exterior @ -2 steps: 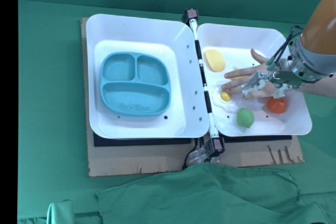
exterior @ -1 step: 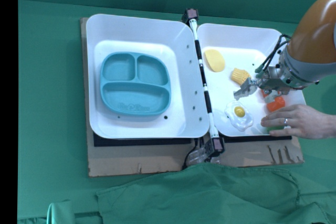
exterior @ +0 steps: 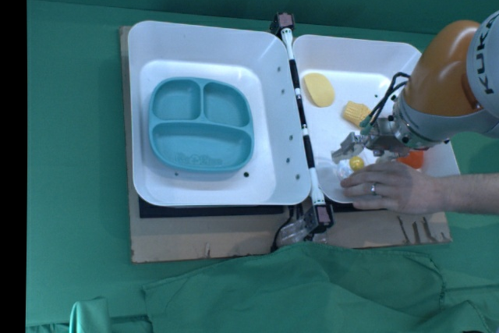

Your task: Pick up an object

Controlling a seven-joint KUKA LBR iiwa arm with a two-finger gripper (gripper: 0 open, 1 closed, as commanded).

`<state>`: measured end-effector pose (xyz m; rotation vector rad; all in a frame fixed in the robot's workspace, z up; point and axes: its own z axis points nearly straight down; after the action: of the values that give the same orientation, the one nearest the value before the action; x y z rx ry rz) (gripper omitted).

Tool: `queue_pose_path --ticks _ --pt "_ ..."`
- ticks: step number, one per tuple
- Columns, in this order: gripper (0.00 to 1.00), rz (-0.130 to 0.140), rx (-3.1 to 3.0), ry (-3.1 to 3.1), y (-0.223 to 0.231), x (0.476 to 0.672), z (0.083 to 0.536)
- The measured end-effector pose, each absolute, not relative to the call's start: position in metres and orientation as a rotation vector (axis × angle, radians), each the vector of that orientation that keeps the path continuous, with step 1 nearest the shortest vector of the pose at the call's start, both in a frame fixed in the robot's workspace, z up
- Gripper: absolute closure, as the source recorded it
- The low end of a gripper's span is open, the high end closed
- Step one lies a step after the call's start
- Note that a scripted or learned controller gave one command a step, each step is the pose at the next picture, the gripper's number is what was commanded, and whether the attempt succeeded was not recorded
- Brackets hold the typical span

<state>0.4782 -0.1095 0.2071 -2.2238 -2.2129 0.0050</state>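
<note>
My gripper (exterior: 348, 150) hangs low over the right bin (exterior: 351, 58), near its front left part. A small yellow and white object (exterior: 355, 164) lies just below the fingertips. A human hand (exterior: 386, 187) with a ring rests on the bin's front edge, touching that object's area. Further back lie a flat yellow oval piece (exterior: 318, 90) and a yellow corn-like piece (exterior: 355, 114). An orange-red item (exterior: 413, 160) peeks out beside the wrist. Nothing is seen between the fingers.
The left bin (exterior: 156, 51) holds a teal divided plate (exterior: 201, 125). A black-and-white divider bar (exterior: 300, 113) runs between the bins. Green cloth (exterior: 312, 292) is bunched at the front of the bench. The forearm enters from the right edge.
</note>
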Motion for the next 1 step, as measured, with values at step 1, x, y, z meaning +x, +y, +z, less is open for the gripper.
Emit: queue_pose_path --ticks 1 --pt "0.00 -0.005 -2.231 -2.219 -0.1115 0.4800 0.1825"
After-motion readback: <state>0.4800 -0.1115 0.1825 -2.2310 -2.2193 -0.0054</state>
